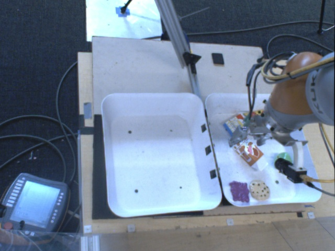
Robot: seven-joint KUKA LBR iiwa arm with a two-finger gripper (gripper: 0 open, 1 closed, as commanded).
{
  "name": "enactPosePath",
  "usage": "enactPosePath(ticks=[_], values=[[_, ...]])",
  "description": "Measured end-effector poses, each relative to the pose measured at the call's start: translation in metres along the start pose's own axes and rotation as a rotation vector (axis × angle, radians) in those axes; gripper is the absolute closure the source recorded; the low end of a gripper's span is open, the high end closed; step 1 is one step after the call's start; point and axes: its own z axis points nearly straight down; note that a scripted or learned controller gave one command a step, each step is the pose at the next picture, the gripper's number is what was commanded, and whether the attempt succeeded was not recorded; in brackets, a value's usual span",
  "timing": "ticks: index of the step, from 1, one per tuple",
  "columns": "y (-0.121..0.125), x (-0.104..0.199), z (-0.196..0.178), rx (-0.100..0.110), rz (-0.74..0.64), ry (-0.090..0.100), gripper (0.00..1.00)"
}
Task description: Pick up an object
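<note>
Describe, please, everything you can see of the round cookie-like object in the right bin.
The round cookie-like object is a small flat disc, tan or beige, with dark spots on its face like chocolate chips. Whether it is real food or a toy cannot be told. It lies flat on the floor of the right bin, near the bin's front edge. A purple object lies just to its left in the view, very close or touching. The gripper is farther back in the bin, apart from it.

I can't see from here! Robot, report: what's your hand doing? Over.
Hand low in right bin, over red-and-white packet. Nothing seen held. Purple piece and spotted cookie close by.
</note>
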Motion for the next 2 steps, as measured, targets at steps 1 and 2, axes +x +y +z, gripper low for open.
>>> enactPosePath(ticks=[1,2], values=[[0.0097,-0.0072,0.0423,-0.01,0.003,-0.004,0.0],[0.0092,-0.0051,0.0391,-0.01,0.0,-0.002,0.0]])
